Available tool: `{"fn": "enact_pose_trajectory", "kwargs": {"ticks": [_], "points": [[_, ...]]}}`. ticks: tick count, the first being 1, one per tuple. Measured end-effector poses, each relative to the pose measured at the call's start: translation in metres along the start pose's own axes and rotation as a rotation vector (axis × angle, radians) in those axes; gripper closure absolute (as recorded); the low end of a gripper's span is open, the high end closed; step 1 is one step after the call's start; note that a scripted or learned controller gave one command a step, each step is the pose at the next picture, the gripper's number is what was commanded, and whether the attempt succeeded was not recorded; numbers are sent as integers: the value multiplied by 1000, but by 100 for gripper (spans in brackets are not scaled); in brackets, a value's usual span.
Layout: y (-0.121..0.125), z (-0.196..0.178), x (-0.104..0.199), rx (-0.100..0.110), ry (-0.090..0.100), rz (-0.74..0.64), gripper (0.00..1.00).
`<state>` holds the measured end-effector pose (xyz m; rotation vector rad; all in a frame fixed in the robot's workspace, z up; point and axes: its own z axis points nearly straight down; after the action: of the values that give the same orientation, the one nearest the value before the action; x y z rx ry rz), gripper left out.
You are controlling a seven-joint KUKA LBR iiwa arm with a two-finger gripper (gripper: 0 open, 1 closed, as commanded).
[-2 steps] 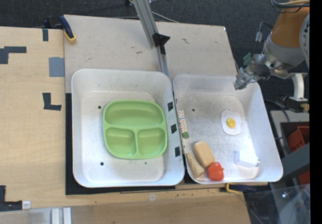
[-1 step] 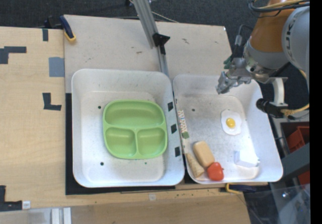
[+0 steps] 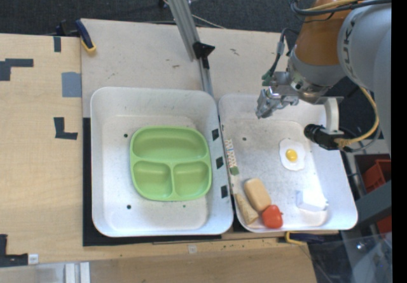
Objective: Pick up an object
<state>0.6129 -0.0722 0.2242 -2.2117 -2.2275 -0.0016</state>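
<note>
Two white bins (image 3: 102, 148) before us; gripper (image 3: 266, 105) over right bin's far edge, closure we cannot tell; fried egg (image 3: 291, 156) lies flat.

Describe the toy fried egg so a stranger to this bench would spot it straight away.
Start at the right-hand white bin, the one under the gripper. On its floor toward the right wall lies the fried egg, apart from everything else. It is flat and white with a round yellow yolk, unlike the tan bread roll and red tomato grouped at the near edge.
</note>
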Motion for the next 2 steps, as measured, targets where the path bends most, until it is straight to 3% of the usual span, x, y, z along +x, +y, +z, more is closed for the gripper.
{"fn": "enact_pose_trajectory", "kwargs": {"ticks": [2], "points": [[-29, 4, 113, 2, 0, -1, 100]]}}
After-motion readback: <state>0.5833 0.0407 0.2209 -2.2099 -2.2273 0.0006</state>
